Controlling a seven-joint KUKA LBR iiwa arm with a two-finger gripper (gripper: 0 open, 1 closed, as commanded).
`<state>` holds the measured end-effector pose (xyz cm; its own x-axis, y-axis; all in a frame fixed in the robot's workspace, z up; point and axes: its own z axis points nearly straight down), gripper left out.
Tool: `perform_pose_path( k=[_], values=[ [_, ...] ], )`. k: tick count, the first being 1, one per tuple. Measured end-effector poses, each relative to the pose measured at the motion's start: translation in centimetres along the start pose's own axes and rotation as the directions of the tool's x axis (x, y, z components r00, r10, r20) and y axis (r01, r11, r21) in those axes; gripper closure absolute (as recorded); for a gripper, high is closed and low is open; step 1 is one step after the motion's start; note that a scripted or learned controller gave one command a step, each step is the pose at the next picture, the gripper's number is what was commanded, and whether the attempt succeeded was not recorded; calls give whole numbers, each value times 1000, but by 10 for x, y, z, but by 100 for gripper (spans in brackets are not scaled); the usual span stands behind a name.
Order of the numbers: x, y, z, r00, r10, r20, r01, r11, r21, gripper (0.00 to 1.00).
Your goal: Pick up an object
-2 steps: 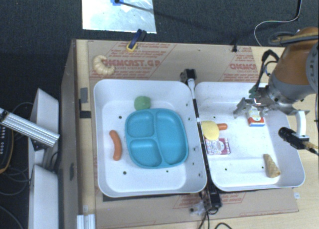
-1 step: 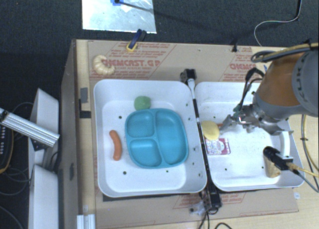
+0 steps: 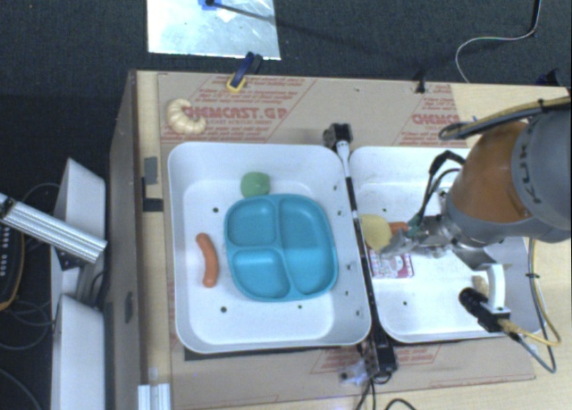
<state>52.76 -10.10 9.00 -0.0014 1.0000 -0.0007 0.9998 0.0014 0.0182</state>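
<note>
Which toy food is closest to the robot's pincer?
The yellow food in the right bin, right beside the pincer. The green food and orange sausage lie in the left bin.

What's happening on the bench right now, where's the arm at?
The arm reaches in over the right bin, with its gripper low beside a yellow object near the divider, just above a printed card. Nothing is visibly held. The left bin holds a blue divided plate, a green object behind it and an orange sausage-shaped piece to its left.
</note>
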Motion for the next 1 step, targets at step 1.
perform_pose_path(
  k=[1],
  values=[
    [2, 117, 7, 1000, -2, 0, 2, 1000, 14, 0]
  ],
)
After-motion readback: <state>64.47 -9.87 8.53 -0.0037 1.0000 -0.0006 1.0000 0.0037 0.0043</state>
